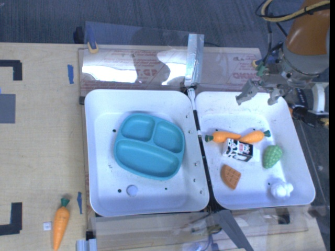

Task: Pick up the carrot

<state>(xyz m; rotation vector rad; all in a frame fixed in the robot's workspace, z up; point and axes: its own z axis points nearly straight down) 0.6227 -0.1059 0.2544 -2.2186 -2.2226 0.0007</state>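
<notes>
Left bin (94,140): blue three-compartment plate (149,146), plus a small pale disc (132,191) near the plate's front-left edge. Right bin (298,140): two carrots lying end to end, one (224,137) touching the other (254,136); black-and-white carton (239,150) just below them, green leafy toy (271,156) right of the carton, orange waffle-like wedge (230,175) below the carton, white object (280,190) in the front-right corner. A third carrot (60,224) lies on the wooden table (36,140), outside the left bin, near its front-left corner. Clear panels with tape run behind both bins. Arm (309,35) sits over the right bin's far-right corner; gripper (259,92) has fingers spread apart, nothing between them, well apart from the carrots.
</notes>
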